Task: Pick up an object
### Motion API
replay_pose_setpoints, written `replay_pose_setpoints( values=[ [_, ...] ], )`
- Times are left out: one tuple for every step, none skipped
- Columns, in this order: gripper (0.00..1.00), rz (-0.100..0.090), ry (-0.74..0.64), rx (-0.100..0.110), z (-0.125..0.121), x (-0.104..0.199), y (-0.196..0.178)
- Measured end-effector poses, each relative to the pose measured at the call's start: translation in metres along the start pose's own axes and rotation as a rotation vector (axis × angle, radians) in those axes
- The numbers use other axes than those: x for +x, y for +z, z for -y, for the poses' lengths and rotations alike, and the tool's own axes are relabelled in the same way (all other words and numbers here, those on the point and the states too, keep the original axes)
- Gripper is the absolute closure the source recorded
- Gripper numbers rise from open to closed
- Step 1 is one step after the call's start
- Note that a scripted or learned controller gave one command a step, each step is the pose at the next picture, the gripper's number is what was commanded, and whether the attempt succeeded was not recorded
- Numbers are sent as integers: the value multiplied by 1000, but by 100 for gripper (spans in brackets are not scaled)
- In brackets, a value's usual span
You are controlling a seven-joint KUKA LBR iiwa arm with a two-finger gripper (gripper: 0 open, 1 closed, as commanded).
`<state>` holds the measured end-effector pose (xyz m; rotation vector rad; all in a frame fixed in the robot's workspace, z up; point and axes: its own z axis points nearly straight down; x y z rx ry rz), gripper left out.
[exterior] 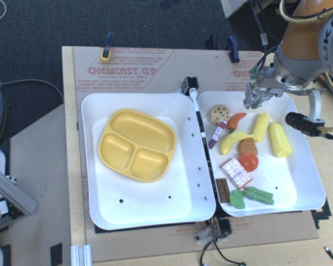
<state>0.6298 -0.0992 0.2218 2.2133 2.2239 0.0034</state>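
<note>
My gripper (257, 100) hangs over the far part of the right bin (299, 188), just above a yellow corn cob (260, 126) and an orange carrot (237, 119). Nothing shows in its grasp. Below it lie a speckled cookie (219, 113), a small purple bottle (216, 135), a banana (232, 142), a yellow block (280, 141), a brown bun (247, 146), a red tomato (248, 162), a red-and-white box (236, 173), a brown chocolate bar (223, 190) and a green vegetable (251, 196).
The left bin (100, 201) holds a yellow compartment plate (136, 144). A ridge with a black rod (198, 126) divides the two bins. Bare white floor lies at the right bin's near right corner.
</note>
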Motion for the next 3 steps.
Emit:
replay_pose_setpoints(
  values=[
    [100, -1, 2, 1, -9, 26, 4],
    [100, 1, 5, 1, -15, 28, 4],
    [100, 0, 4, -1, -12, 26, -13]
  ],
)
